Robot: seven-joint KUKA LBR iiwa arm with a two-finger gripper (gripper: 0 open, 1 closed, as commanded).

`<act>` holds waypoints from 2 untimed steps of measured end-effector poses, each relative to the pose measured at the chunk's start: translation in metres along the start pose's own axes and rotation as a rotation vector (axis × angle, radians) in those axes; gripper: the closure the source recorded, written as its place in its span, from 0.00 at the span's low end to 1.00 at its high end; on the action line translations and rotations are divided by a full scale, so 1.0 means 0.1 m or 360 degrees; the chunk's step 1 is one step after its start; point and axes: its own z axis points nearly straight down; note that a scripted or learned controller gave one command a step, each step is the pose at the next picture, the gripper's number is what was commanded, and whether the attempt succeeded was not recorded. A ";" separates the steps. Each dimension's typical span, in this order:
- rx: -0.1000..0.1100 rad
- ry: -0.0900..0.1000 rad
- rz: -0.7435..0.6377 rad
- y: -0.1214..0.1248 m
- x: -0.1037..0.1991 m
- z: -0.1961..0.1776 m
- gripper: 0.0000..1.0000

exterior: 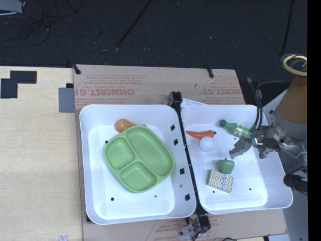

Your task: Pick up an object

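Note:
The right bin holds several small objects. An orange-red carrot lies next to a white ball. A green bottle lies toward the back, and a green pepper-like piece sits above a patterned small box. My gripper hovers over the right half of this bin, just right of the green piece and below the bottle. It is open, and nothing sits between its fingers.
The left bin carries a green divided plate with a small orange object at its back edge. A black divider separates the bins. The arm's orange band stands at the right.

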 end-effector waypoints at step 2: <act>-0.0010 -0.0001 -0.0004 0.08 0.07 0.53 0.00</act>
